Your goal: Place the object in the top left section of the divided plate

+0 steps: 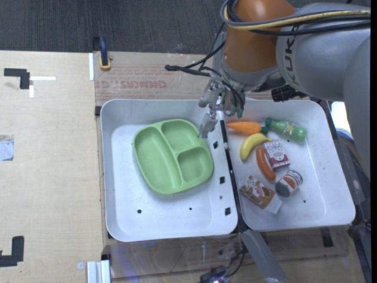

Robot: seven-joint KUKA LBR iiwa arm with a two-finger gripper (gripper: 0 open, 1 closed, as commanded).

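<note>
Looming largest over the bench, the grey arm [330, 46] with its orange band [259, 25] reaches in from the right. Its gripper [213, 118] hangs over the divider between the two white bins, just beside the green divided plate [172, 155] in the left bin [118, 205]; nothing shows between the fingers, and their spread cannot be told. In the right bin [339, 205] lie a carrot [244, 126], banana [252, 144], green bottle [287, 129], sausage [265, 165], small carton [275, 154], can [288, 183] and snack packet [257, 192]
</note>
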